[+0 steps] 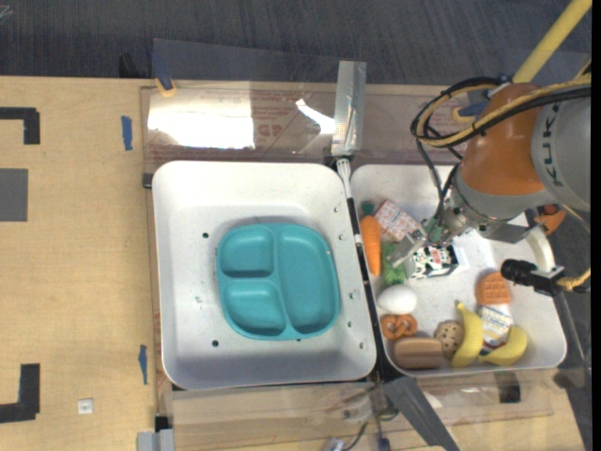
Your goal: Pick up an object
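The right bin (545, 252) holds several toy foods. An orange carrot (371, 242) lies along its left wall, with a pink-and-white packet (396, 220) beside it. A green piece (394, 272) and a black-and-white item (438, 260) lie near the middle. My gripper (422, 244) is low in this bin, right over the green piece and the black-and-white item, under the orange-banded wrist (498, 163). Nothing is visibly lifted.
Along the right bin's front lie a white egg (398, 300), a pretzel (398, 326), a sausage (419, 351), a cookie (448, 333), a banana (488, 343) and an orange waffle-like piece (494, 289). The left bin (178, 252) holds a teal divided plate (279, 280).
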`<state>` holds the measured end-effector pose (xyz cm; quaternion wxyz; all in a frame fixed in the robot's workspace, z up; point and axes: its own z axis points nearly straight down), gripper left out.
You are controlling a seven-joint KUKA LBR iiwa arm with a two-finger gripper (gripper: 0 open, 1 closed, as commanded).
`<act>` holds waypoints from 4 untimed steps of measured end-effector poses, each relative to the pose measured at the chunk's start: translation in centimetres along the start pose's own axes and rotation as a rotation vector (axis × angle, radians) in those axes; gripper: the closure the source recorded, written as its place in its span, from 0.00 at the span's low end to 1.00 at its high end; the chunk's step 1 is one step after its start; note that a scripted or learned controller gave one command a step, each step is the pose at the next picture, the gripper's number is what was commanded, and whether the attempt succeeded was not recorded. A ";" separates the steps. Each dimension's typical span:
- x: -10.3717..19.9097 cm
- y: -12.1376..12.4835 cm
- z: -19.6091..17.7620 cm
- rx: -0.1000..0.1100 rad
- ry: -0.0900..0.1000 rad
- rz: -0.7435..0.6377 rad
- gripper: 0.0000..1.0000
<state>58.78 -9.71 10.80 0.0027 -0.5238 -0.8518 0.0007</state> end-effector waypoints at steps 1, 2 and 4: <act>-0.5 -1.9 0.7 -0.007 -0.004 0.173 0.00; 0.6 -3.5 1.0 -0.033 -0.019 0.153 0.00; -4.4 6.7 1.4 -0.002 0.000 0.336 0.00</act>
